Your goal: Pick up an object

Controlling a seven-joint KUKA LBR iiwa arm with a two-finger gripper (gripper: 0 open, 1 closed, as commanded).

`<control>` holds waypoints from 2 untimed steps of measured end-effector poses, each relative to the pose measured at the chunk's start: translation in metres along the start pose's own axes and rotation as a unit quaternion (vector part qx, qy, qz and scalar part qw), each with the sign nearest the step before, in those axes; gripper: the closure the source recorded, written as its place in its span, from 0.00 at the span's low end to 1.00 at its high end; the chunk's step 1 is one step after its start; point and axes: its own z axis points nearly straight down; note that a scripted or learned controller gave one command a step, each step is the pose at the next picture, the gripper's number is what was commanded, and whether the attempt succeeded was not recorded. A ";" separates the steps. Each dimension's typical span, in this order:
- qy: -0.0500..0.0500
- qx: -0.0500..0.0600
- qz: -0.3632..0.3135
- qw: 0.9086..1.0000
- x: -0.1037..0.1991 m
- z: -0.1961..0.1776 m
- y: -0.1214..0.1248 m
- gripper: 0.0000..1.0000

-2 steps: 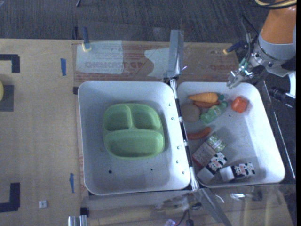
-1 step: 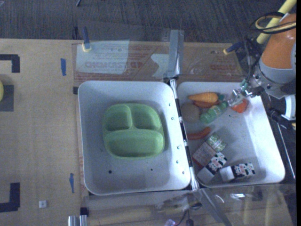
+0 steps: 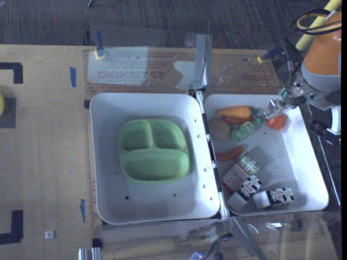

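Seen from above, two shallow white bins are sitting side by side on a wooden bench. The left bin (image 3: 108, 199) is holding a green divided plate (image 3: 154, 150) near its middle. The right bin (image 3: 303, 167) is holding the small things to pick from.

The grey arm with its orange band is reaching in from about two o'clock, and its gripper (image 3: 274, 110) is hovering low over the right bin's upper part. Whether it is spread or pinched, I cannot tell; nothing is visibly caught in it.

Just beside the tip, a red tomato-like piece (image 3: 276, 122) is lying at about four o'clock from it, a green bottle (image 3: 246, 129) at about eight o'clock, and an orange carrot (image 3: 236, 112) at nine o'clock. These sit crowded together.

This looks like the approach step, before any grasp. The next move probably calls for a short, straight drop onto one item. The bin's far wall lies close behind; open floor lies toward five o'clock, above two cow-patterned cartons (image 3: 268, 193).
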 end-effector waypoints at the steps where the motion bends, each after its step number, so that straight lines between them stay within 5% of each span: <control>1: 0.002 0.002 -0.126 0.992 0.018 -0.037 -0.022 1.00; 2: 0.003 0.002 -0.187 0.982 0.031 -0.019 -0.006 1.00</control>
